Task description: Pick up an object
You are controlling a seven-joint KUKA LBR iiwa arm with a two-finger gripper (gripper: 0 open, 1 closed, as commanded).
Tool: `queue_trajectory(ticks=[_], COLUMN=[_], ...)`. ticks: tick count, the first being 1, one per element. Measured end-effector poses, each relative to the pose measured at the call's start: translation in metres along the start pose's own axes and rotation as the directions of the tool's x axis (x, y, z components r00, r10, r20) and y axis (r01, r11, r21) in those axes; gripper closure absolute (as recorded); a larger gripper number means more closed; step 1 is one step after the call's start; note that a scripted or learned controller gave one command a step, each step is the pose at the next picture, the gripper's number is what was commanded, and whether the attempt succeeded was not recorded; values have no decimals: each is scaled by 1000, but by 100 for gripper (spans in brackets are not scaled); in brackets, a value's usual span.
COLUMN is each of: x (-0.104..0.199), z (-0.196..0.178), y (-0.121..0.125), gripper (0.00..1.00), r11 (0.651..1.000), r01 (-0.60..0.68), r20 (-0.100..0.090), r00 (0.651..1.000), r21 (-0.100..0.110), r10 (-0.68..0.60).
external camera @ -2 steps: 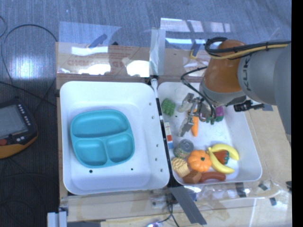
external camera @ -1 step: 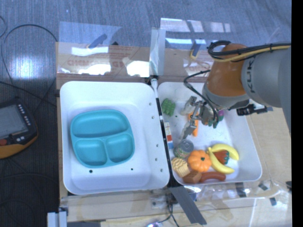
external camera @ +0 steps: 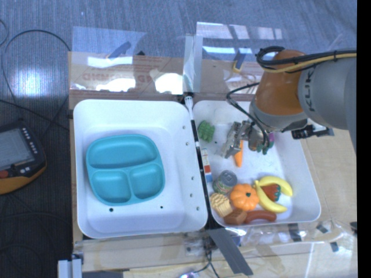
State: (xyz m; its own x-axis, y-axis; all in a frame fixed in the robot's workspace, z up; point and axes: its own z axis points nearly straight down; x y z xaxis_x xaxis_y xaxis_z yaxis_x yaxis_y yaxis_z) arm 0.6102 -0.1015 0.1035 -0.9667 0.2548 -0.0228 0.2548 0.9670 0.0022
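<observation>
Floor (external camera: 145, 7): blue-grey carpet, ribbed texture, bright glare patch at left. Black cable (external camera: 17, 45) loops across it, upper left. Handheld pendant (external camera: 18, 155) with dark screen and orange edge lies on the floor at the left edge. Bench (external camera: 333, 161): pale wood top visible right of the bins. Clear plastic panels (external camera: 110, 59) stand behind the bins, catching strong overhead reflections. Metal bracket parts (external camera: 226, 253) along the bench front edge.
</observation>
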Motion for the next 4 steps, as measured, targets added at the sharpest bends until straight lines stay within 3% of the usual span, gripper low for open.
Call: queue_trajectory(ticks=[1,2,3,4], x=[0,5,13,42], z=[0,11,10,9], y=[0,5,3,-10], gripper=[0,0,0,0], r11=[1000,1000,1000,990], r01=[0,-16,4,-143], r20=[0,-8,-1,0], r00=[1000,1000,1000,990], r21=[0,2,1,-3], r10=[0,16,-4,143])
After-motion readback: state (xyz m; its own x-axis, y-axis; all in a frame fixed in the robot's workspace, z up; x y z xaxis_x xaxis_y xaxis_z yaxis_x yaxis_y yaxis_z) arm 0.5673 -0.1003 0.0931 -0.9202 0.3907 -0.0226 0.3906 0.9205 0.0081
